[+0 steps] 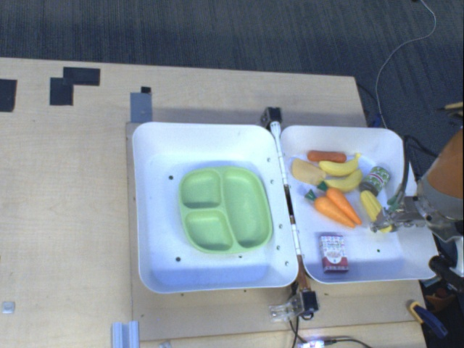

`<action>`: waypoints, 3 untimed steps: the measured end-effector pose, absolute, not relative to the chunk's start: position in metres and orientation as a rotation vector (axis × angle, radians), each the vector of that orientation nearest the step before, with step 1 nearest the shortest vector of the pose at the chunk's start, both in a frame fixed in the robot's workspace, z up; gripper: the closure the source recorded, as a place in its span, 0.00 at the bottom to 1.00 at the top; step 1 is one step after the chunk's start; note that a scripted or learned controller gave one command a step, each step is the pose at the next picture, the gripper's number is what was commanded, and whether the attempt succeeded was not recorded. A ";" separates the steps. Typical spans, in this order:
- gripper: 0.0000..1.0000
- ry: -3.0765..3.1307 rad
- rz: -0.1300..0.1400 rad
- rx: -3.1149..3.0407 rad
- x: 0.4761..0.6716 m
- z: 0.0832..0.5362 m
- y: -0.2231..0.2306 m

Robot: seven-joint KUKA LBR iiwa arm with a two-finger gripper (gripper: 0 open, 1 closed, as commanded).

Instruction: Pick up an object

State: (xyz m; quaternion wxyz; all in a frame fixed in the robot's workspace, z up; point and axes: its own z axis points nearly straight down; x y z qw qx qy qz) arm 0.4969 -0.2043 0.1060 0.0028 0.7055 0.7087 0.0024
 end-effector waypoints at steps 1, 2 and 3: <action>1.00 2.226 0.005 2.214 0.488 0.184 -0.125; 1.00 2.227 0.008 2.208 0.490 0.195 -0.125; 1.00 2.228 0.006 2.214 0.560 0.237 -0.015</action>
